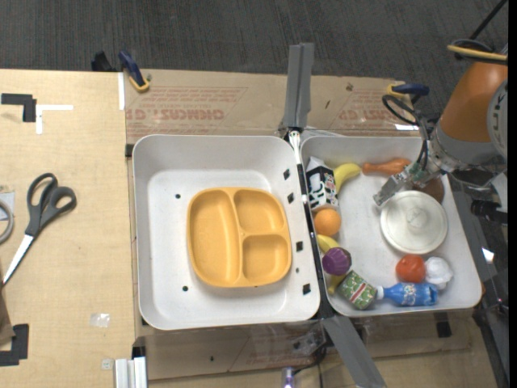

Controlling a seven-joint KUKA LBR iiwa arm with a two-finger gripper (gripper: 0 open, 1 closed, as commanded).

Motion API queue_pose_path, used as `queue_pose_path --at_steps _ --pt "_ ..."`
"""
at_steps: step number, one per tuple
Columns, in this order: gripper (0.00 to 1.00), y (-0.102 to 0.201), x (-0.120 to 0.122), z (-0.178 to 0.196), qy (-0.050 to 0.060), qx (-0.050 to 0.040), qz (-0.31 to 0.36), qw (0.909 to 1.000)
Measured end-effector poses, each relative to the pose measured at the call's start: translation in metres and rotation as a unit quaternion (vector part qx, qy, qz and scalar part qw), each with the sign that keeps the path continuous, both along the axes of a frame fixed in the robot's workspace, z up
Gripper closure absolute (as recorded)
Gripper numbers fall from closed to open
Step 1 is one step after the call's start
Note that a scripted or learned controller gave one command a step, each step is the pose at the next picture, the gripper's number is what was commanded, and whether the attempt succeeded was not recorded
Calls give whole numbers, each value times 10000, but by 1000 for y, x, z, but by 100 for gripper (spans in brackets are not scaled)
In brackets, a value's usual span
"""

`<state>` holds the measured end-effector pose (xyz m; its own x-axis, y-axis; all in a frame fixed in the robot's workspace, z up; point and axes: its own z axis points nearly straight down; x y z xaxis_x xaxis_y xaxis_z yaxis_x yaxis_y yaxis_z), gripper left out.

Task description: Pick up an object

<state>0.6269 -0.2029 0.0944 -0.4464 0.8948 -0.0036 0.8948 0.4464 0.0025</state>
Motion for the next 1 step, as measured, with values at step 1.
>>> queue_pose_path --at_steps 1 --pt "0 55 24 -5 118 -2 -1127 9936"
